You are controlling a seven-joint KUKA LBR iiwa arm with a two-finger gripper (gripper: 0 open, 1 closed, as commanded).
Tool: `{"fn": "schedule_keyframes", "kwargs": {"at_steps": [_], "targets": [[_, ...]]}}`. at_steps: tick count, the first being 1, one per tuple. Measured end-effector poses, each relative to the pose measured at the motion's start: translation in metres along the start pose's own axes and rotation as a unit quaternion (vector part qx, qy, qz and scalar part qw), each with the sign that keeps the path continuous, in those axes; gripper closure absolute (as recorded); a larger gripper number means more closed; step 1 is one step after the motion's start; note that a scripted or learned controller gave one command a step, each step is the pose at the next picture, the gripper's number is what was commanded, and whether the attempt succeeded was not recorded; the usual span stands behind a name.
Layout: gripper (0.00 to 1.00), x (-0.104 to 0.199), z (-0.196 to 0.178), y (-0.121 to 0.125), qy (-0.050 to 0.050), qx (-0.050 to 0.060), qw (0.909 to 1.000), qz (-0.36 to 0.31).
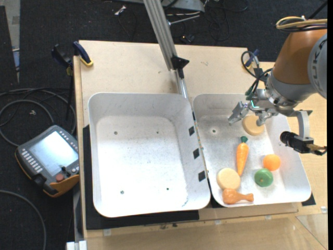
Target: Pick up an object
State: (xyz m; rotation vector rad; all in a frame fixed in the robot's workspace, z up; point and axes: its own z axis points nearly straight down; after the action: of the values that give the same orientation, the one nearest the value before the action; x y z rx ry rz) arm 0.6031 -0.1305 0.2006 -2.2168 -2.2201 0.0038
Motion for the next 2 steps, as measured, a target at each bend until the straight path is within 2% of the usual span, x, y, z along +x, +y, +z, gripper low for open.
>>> {"fn": "schedule_keyframes", "kwargs": {"at_steps": [1,2], "targets": [[0.0,0.0,-0.002,0.001,-0.001,-0.002,1.0,0.0],[0.0,0.002,0.042,-0.003,0.0,0.0,1.0,0.001]]}}
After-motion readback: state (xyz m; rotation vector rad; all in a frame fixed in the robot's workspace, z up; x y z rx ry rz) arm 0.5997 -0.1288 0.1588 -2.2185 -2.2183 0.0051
